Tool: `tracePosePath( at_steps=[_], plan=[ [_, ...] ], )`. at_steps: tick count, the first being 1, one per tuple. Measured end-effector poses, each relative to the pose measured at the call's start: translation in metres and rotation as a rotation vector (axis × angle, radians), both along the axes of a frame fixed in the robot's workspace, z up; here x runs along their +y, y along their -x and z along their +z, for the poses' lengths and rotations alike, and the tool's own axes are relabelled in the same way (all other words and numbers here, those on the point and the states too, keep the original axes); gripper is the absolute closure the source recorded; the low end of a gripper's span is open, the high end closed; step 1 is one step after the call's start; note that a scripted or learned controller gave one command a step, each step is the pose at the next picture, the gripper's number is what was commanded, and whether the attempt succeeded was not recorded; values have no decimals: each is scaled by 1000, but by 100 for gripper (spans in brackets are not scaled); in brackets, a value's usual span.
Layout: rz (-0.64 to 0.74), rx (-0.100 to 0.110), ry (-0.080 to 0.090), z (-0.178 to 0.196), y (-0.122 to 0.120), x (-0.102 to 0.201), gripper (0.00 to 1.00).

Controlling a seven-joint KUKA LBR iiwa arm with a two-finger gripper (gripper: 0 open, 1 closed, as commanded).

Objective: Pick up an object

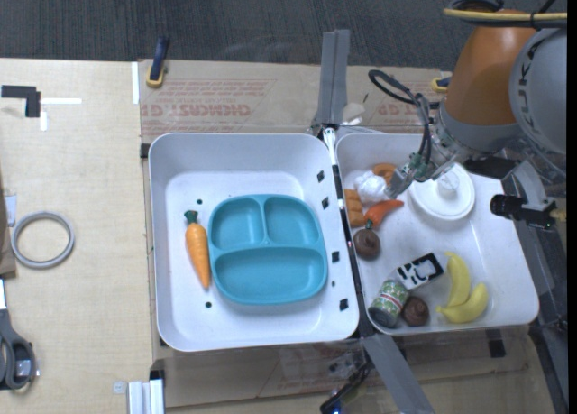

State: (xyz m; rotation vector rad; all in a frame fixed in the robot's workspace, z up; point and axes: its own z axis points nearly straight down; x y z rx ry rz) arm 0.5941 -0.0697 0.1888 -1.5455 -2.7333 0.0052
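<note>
My gripper (403, 179) reaches down into the right bin (505, 313) at its upper left part. Its tip is right beside a white crumpled object (370, 186) and above a small orange carrot-like toy (384, 211). More orange pieces (354, 207) lie against the bin's left wall. A brown ball (367, 243), a green can (389, 302), a black and white block (420, 271), a dark round item (416, 311) and a yellow banana (462, 290) lie lower in this bin. A white round lid (444, 194) sits under the wrist.
The left bin (171, 169) holds a blue divided plate (268, 248) with an orange carrot (197, 249) beside it on the left. A grey tape ring (39, 239) and scissors (16, 358) lie on the bench to the left. The arm's orange band (482, 69) looms over the right bin's far edge.
</note>
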Motion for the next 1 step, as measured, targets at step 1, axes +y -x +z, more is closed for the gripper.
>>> tracePosePath(
  at_steps=[1],
  plan=[
    [-96,4,1,11,34,77,100]
  ],
)
